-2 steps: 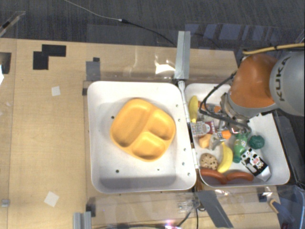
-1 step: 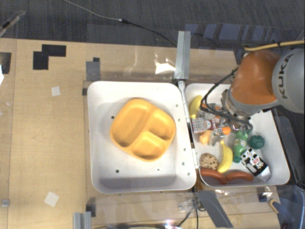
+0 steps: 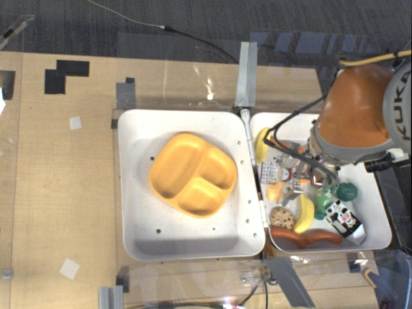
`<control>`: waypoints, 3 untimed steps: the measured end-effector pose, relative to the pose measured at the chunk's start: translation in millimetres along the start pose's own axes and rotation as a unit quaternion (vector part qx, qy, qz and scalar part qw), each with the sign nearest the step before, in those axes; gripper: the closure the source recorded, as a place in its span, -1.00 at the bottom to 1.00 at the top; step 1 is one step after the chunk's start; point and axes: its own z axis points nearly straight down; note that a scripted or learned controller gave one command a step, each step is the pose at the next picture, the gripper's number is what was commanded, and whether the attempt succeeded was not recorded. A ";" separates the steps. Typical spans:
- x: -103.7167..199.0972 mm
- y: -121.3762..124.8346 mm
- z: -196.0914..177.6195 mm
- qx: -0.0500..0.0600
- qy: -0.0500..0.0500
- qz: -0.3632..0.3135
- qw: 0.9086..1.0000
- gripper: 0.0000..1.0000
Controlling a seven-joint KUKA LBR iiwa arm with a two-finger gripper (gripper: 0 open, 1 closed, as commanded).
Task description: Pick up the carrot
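The pale wooden table [image 3: 58,192] carries two glossy white bins. The left bin [image 3: 135,237] holds a rounded yellow three-compartment plate [image 3: 193,172]. The orange-banded arm's metal jaws [image 3: 301,184] hang over the cluttered right bin [image 3: 380,230], spread unclear. The smooth orange carrot [image 3: 275,192] lies just beside them.

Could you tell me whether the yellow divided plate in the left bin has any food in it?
Empty. All three compartments of the yellow divided plate show bare yellow surface; it sits right side up in the left bin.

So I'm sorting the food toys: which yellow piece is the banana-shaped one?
The curved banana by the cookie, near the right bin's front; the yellow tray sits in the left bin.
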 end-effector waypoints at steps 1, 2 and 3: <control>-2.2 0.7 -10.7 0.000 -0.003 -0.002 1.000 1.00; 43.6 16.3 -36.1 0.000 0.001 -0.180 0.984 1.00; -12.7 -25.8 -148.9 0.002 -0.004 -0.180 0.984 1.00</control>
